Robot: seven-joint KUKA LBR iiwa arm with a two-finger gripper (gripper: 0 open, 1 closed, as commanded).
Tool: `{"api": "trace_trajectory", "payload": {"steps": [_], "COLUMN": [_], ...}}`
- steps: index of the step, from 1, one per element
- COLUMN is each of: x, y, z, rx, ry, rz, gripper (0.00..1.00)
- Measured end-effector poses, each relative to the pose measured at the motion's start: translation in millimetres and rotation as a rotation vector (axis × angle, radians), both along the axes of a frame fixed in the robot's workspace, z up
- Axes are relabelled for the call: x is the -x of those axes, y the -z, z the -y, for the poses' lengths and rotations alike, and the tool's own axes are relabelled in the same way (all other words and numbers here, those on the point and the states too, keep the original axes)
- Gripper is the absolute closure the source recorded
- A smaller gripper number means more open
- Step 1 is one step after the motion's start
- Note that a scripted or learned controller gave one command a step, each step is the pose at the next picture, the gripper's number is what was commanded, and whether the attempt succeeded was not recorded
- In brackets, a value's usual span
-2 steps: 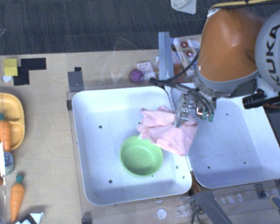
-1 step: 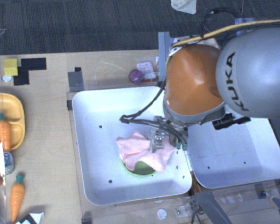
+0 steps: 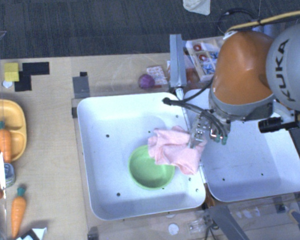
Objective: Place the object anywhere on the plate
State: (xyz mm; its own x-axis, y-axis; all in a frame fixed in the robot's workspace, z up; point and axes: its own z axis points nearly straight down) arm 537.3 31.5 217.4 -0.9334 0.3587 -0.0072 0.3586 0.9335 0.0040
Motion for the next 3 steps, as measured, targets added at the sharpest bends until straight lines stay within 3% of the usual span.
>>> {"api": "trace_trajectory", "payload": {"steps": [1,2,3], "x": [25.3,48.5,48.3], "y": [-20.6,-32.0,-0.3], "z": [-16.7,-69.1,-6.6], "rx": [-0.002,-0.003,0.001], "ry": [0.204,0.143,-0.135], "rz": [0.001,0.001,0.000], "gripper": [1.00,1.00,1.00]}}
